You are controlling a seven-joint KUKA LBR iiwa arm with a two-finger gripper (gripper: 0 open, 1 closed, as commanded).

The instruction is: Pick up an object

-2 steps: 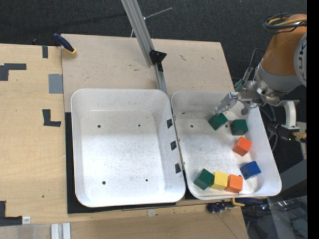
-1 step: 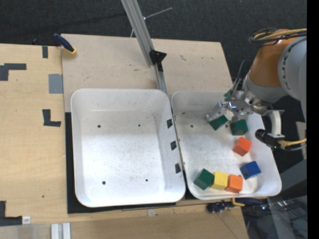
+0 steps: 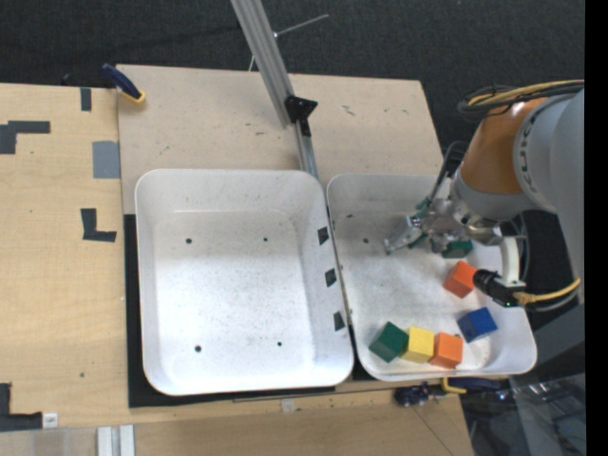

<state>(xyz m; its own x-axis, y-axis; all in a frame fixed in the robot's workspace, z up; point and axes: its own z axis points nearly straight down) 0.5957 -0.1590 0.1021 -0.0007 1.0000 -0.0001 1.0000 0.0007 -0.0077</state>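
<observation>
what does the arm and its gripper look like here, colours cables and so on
The arm is a thick rounded grey body with a broad orange band above the wrist. Yellow and black cables loop over its top, and more run below near a black fitting with a white bracket. The gripper is small and metallic grey, with thin parts and green bits near its base.

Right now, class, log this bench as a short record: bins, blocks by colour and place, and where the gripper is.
bins: left bin and right bin, side by side
front row, right bin: green block, yellow block, orange block
right side: blue block, second orange block
gripper: over the right bin's rear half
held: nothing visible
</observation>
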